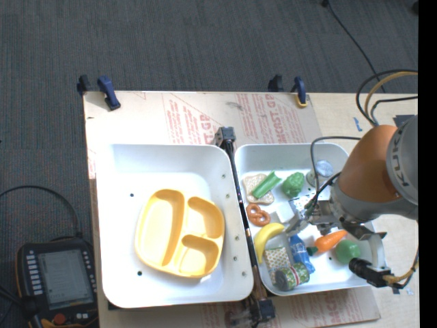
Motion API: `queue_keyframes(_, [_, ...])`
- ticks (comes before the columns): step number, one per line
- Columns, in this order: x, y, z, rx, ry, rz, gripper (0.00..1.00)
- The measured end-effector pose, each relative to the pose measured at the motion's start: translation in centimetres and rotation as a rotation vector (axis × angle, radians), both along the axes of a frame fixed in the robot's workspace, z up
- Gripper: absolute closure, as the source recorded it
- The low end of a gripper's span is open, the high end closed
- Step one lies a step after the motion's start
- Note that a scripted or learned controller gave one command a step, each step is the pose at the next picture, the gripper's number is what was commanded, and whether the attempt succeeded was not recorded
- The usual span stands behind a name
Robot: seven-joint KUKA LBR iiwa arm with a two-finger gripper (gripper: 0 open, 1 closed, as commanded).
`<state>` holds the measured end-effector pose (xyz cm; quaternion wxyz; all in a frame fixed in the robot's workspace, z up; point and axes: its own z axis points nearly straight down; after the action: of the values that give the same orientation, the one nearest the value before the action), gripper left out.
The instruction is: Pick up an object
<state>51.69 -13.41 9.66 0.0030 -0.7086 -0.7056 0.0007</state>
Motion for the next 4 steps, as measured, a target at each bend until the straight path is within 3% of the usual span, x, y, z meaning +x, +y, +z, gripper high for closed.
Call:
queue_keyframes(1, [0.0, 0.0, 1.0, 0.001, 0.002, -0.004, 1.0])
queue_keyframes(2, [0.0, 0.0, 0.9, 0.001, 0.002, -0.004, 0.0])
queue_keyframes(3, [5.7, -1.5, -0.9, -0.002, -0.004, 0.005, 0.0])
queue_keyframes(4, [11.6, -6.2, -0.9, -0.002, -0.004, 0.007, 0.0])
